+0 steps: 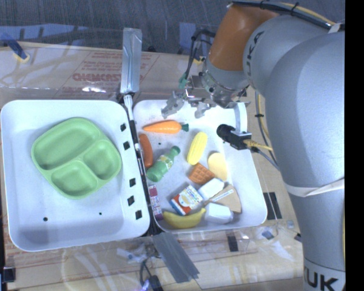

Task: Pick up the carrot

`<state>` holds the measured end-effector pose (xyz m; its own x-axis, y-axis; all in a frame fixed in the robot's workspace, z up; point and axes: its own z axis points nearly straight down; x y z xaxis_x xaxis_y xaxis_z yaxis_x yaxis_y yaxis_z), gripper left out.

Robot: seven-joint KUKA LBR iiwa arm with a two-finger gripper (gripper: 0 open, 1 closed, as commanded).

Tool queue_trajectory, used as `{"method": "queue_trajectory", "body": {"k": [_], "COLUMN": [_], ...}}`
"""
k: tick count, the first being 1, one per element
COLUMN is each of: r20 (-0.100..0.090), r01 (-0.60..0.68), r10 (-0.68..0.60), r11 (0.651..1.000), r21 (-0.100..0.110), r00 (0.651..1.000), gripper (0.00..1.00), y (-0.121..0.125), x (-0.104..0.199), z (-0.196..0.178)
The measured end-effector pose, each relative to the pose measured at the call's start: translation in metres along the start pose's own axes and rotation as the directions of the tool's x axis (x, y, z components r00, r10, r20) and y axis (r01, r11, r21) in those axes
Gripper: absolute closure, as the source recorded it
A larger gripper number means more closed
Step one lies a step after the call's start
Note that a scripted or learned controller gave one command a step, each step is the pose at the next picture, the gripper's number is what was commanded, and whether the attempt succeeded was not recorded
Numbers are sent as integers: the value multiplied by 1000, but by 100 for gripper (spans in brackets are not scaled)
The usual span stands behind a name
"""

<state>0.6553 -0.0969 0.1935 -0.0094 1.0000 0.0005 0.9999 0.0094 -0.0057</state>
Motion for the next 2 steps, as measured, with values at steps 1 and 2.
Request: {"method": "queue_trajectory", "body": {"k": [1,2], "r20": [0,7], "r01": [0,228], "r10": [0,-228], "r11": [1000,973], "r21": [0,-21], "r00": [1000,974], "gripper": [0,0], "y": [0,3], "x": [0,-13], "z": [0,93]}}
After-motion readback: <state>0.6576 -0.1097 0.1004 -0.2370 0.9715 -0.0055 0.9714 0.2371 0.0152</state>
